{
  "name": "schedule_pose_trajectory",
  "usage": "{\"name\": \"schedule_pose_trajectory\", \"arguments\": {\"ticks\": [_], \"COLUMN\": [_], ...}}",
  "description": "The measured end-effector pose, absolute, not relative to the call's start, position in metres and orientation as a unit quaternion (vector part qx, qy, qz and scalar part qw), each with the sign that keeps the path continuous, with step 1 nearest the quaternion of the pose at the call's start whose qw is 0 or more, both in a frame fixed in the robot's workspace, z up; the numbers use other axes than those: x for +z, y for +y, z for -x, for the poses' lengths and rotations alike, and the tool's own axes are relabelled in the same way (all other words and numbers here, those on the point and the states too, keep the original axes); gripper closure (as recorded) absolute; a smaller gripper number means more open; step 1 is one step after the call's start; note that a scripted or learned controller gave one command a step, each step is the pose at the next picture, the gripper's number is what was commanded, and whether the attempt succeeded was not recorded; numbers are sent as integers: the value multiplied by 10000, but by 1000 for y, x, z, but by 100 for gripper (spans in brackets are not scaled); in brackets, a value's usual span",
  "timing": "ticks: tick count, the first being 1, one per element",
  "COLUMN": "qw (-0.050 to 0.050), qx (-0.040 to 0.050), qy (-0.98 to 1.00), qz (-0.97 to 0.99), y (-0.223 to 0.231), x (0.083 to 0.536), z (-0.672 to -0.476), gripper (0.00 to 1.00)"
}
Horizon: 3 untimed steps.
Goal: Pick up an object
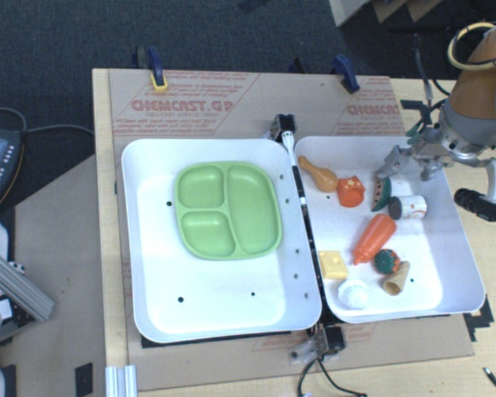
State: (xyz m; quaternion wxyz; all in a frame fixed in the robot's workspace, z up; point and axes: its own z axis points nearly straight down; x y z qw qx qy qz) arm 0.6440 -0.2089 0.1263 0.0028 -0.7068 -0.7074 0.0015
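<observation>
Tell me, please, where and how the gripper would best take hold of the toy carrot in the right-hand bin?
Probably across the middle of the carrot, coming straight down from above. It lies flat and slanted, green top toward the upper right, narrow end toward the yellow block. Its long sides look free of neighbours, so fingers should close across the body, crosswise to its length. The gripper sits up near the bin's far edge.

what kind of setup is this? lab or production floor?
Most likely a robotics lab test bench, not production: two shallow white bins sit on a cardboard sheet held by blue clamps, and the right bin holds toy food such as an orange plastic carrot.
</observation>
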Motion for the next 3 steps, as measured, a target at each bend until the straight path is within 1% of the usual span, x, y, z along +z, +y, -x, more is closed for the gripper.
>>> {"name": "schedule_pose_trajectory", "arguments": {"ticks": [1,2,3], "qw": [26,-9,-31], "qx": [14,-4,-13], "qy": [-7077,-7079,-7073], "qz": [7065,7063,7069], "y": [-208,-208,-208], "x": [82,96,159], "z": [-643,-645,-651], "gripper": [0,100,100]}}
